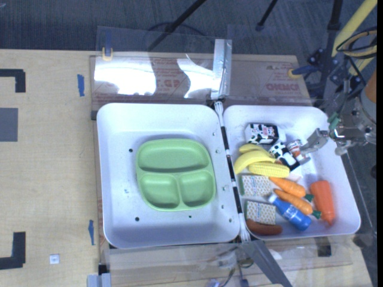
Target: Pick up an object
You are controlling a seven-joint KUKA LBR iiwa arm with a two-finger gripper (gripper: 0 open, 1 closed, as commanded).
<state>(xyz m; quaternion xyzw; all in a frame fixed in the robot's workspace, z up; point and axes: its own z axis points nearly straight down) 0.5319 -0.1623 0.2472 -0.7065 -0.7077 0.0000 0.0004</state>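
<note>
Two white bins side by side on the surface (48, 160). Left bin (114, 130) has a green divided tray (175, 173) sitting in its middle, three compartments, nothing in them.

Right bin (344, 187) carries all the pickable stuff, crowded toward its left and near side. Black-and-white cow-pattern toy (262, 133) at the far end. Just near of it a banana (252, 158), with a corn cob (268, 170) touching it on the near side. A small black-white-orange toy (286, 153) sits right of the banana. Two carrots: one (288, 186) lying slantwise mid-bin, a fatter one (323, 199) to the right, near the right wall. Blue bottle with white cap (292, 214) near of the first carrot. Two speckled flat packets (257, 186) along the left wall. Brown sausage-like item (264, 228) at the near-left corner.

Pincer (311, 142) comes in from the right over the right bin's far-right part, tip just beside the small black-white-orange toy. Nothing visibly between its fingers; how far apart they are, can't tell from this angle.
</note>
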